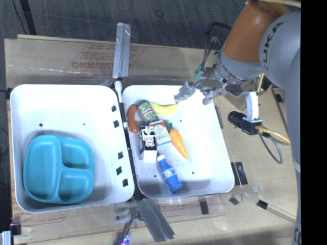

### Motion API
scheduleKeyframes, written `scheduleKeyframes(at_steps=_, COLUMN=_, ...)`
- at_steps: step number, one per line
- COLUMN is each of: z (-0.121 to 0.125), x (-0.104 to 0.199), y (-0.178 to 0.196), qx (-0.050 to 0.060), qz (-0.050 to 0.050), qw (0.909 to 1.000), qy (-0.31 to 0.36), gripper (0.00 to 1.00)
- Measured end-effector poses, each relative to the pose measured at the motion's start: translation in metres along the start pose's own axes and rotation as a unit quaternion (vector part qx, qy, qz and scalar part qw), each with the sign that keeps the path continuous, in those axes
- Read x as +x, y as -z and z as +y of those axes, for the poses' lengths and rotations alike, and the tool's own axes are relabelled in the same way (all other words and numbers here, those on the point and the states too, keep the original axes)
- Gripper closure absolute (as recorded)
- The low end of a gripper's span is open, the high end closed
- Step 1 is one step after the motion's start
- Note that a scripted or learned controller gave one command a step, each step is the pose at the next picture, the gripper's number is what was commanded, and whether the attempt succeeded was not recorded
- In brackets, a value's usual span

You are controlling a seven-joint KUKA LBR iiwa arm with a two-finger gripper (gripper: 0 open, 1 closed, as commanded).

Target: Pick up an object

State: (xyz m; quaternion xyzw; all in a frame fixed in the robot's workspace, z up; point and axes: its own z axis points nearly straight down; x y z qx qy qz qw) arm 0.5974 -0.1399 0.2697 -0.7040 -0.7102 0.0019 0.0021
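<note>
Nearest me on the counter (30, 55) I've got the left bin (30, 98) holding a blue divided plate (59, 168) in its front half. Beside it, in the right bin (217, 152), a small blue-and-white bottle (168, 173) lies closest to the front edge. Just behind that sits a carton (154, 137) with an orange carrot (178, 142) lying at a slant against its right side. Further back I see a green can (147, 111) tipped over, a reddish sausage (132, 118) on its left near the bin wall, and a yellow banana (164, 107) touching the can's right side. At the far rim, the hand (195, 93) hangs above the bin's back right corner, fingers (183, 93) spread, nothing between them, one tip just beside the banana's end. The grey arm (278, 40) comes in from the right.
</note>
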Motion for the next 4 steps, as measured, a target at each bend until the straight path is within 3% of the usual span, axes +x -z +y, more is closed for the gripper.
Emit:
scheduleKeyframes(at_steps=1, z=-0.031, x=-0.028, y=-0.132, qx=0.000, qz=0.000, qw=0.9999, qy=-0.012, gripper=0.00)
scheduleKeyframes(at_steps=2, z=-0.024, x=-0.039, y=-0.170, qx=-0.007, qz=0.000, qw=0.9998, qy=-0.020, gripper=0.00)
scheduleKeyframes(at_steps=3, z=-0.022, x=-0.038, y=-0.159, qx=-0.008, qz=0.001, qw=0.9998, qy=-0.018, gripper=1.00)
scheduleKeyframes(at_steps=4, z=0.038, x=-0.043, y=-0.016, qx=-0.003, qz=-0.001, qw=0.9985, qy=0.055, gripper=1.00)
